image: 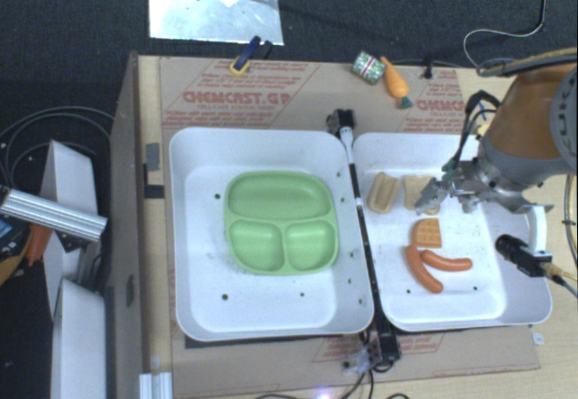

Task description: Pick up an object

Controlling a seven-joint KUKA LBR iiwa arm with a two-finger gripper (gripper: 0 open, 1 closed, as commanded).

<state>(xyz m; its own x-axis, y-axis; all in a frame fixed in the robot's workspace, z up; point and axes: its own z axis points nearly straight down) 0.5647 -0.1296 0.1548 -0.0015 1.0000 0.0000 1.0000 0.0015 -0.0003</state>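
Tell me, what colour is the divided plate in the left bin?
Light green, seen plainly in the camera view: the plate.

Two white bins (194, 298) are counted, one green tray (280, 221), two sausages (444, 263), one waffle (427, 232) and two bread pieces (383, 193).

A green tray (280, 221) and 2 orange sausages (432, 266) lie in white bins (194, 298).
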